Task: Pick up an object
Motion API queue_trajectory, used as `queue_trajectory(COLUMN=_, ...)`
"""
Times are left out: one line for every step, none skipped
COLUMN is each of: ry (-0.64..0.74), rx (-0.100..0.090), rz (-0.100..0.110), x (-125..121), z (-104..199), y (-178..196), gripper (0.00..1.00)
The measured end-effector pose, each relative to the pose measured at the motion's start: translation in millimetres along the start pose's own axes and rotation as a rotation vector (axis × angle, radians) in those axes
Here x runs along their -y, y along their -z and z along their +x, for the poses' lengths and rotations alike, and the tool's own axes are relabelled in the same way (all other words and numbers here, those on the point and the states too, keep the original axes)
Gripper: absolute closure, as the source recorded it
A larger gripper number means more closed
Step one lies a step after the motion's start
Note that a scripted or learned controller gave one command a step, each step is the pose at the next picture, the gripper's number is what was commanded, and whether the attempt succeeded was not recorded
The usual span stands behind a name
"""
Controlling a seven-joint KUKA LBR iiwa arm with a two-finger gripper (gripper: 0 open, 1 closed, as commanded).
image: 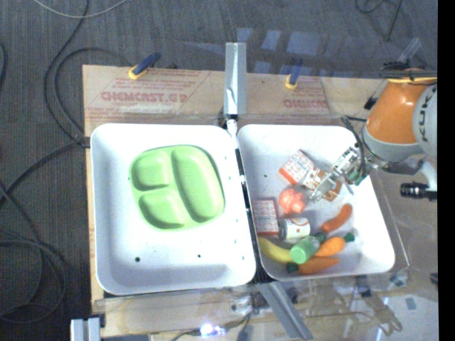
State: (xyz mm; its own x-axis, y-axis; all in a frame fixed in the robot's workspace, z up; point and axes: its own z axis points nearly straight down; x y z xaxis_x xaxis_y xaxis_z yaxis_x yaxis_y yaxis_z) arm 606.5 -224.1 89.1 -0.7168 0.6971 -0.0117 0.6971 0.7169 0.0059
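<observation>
Candidate objects lie clustered in the right bin (370, 258), toward its near side. Closest to the gripper (329, 187) is a round red item, perhaps a toy tomato (290, 201), lying just left of and slightly nearer than the gripper's tip. A small red-and-white carton (297, 168) sits on the far-left side of the gripper, close by. To the gripper's near-right an orange carrot (337, 218) lies with its long axis running diagonally, from near-left to far-right. Further toward the near rim are a small can with a red label (296, 229), a flat red-printed packet (265, 216), a green bottle-like item (306, 249), a yellow banana (274, 251) and two more orange carrots (321, 256), packed so that several touch.

The gripper is low over the middle of the right bin, on the arm (399, 126) that reaches in from the right with its orange band above the wrist. The state of the jaws cannot be told: the tip is a pale blur against the white bin floor, and no object is seen between them.

The relation that decides the coming move is the offset to the tomato: it lies to the left and slightly near, apparently not under the jaws, so a short shift that way would likely be needed before closing.

The left bin (114, 261) holds a green divided tray (178, 185), well apart from the gripper. Both bins rest on the table (106, 98).
</observation>
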Motion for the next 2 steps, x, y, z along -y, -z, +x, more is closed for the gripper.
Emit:
queue_trajectory(ry=0.000, rx=-0.001, rz=-0.005, x=-2.4, z=0.3, y=10.0, gripper=1.00)
queue_trajectory(ry=-0.061, rx=-0.010, rz=0.006, x=-55.6, z=17.4, y=107.9, gripper=1.00)
